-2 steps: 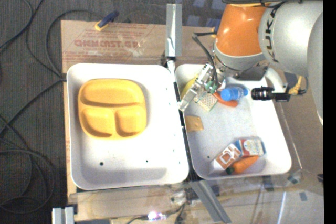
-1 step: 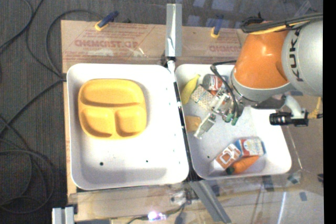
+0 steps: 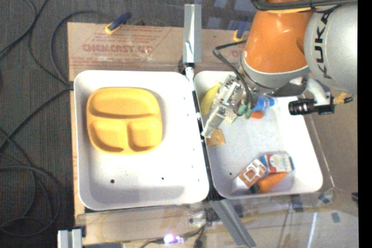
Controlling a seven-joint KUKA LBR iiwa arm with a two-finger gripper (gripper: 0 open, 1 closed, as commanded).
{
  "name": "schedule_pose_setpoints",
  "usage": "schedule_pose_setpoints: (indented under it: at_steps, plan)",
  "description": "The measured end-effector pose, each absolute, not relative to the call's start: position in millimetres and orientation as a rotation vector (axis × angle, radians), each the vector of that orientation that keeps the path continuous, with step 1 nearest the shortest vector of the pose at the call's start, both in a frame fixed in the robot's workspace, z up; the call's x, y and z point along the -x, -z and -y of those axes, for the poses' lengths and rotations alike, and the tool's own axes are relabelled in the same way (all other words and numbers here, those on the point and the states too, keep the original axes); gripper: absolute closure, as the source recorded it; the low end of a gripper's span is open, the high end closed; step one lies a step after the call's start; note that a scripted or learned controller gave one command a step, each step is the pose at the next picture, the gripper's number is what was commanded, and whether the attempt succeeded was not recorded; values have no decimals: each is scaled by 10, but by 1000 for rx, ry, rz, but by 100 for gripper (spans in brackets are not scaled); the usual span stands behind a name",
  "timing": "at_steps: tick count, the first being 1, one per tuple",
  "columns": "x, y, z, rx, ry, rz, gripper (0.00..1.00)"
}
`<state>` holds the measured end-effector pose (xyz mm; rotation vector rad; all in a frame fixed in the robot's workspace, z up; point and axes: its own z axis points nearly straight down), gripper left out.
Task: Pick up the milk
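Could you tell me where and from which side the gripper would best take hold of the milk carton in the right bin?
The milk carton lies flat near the right bin's front edge, long axis slanting, with a carrot against its near side. Probably best to come straight down and close across its short width around the middle, fingers set crosswise to the long axis, away from the carrot.

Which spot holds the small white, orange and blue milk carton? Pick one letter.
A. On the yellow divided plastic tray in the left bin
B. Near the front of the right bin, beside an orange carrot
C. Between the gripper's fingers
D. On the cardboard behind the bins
B: the small white, orange and blue milk carton lies near the front of the right white bin, touching the orange carrot, apart from the gripper.
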<state>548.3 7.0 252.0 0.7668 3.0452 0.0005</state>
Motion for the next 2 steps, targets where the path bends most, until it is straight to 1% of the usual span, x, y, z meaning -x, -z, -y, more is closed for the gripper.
schedule_pose_setpoints:
  at_steps: [1,2]
  plan:
    - [-4861,-1842,377,-733,2,-3057,0]
    - [-5674,-1836,674,-696,-1,-3065,0]
